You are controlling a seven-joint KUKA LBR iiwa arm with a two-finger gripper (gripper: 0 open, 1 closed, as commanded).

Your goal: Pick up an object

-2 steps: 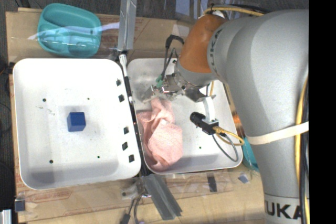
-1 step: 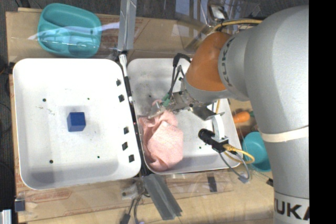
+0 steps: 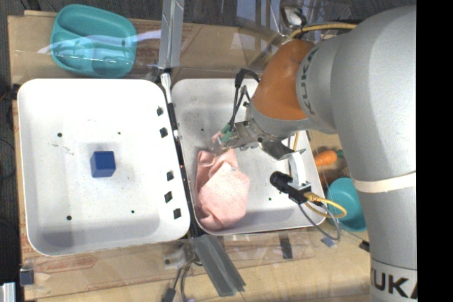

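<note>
A crumpled pink cloth [image 3: 221, 187] lies in the right bin [image 3: 191, 106], against its left wall. My gripper [image 3: 231, 140] hangs low over the cloth's upper edge, under the grey arm with the orange band [image 3: 283, 85]. A blue cube [image 3: 103, 163] sits alone in the left bin [image 3: 42, 102], left of its middle. The arm hides much of the right bin's right half.
A teal plastic container [image 3: 92, 39] rests on the bench behind the left bin. An orange object [image 3: 325, 158] and a teal cup [image 3: 347, 201] sit at the right bin's right side. A metal divider [image 3: 170, 32] runs between the bins.
</note>
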